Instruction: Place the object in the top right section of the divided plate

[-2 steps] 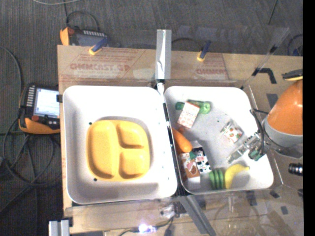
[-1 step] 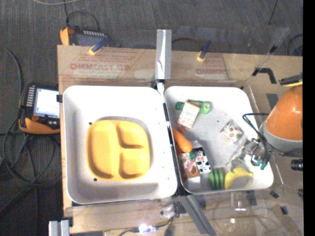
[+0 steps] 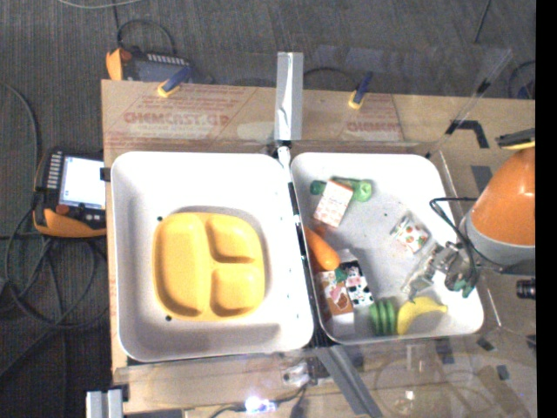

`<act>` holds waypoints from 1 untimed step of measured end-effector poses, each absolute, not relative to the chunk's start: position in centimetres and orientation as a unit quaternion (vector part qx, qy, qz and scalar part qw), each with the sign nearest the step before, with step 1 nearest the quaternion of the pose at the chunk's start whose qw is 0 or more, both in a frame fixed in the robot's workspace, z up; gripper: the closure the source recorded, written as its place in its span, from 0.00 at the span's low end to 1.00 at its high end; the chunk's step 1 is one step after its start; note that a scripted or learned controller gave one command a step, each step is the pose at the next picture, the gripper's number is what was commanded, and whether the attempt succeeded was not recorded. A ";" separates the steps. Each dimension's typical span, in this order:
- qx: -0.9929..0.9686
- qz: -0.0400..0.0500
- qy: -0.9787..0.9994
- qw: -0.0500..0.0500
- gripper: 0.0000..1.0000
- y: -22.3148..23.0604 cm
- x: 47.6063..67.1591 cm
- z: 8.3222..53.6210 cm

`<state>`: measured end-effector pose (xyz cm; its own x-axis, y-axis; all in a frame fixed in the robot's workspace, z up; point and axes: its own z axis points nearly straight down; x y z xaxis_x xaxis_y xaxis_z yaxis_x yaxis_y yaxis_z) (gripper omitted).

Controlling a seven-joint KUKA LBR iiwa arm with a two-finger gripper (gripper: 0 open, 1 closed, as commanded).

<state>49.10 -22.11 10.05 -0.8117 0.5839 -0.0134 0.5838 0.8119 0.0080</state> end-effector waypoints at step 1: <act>0.307 0.003 0.952 0.008 1.00 -21.9 49.2 10.9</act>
